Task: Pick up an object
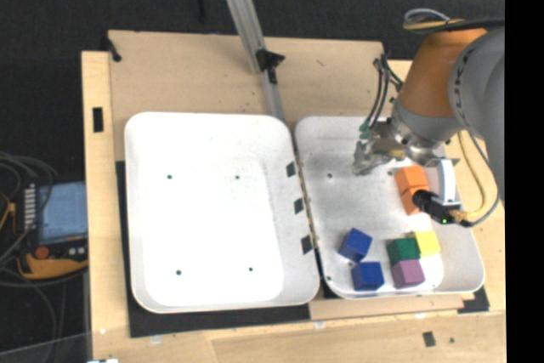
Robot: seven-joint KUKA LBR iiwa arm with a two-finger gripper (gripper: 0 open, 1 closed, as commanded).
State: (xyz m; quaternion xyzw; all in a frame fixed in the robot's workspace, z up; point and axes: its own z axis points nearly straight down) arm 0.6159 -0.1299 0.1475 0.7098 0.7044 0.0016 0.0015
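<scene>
My gripper (367, 162) hangs over the upper middle of the right bin (331, 183), pointing down at bare bin floor, with nothing seen between its fingers. An orange block (411, 181) lies just to its right, beside the wrist. Toward the bin's front lie two blue blocks (355, 244) (368, 275), a green block (403, 250), a yellow block (427, 243) and a purple block (409, 272). The green, yellow and purple blocks sit bunched together.
The left bin (208, 208) lies next to the right one, divided by their rims with black clips. A slanted metal rail (246, 21) crosses the bench behind the bins. Cables and a control box (55, 221) sit off the bench at left.
</scene>
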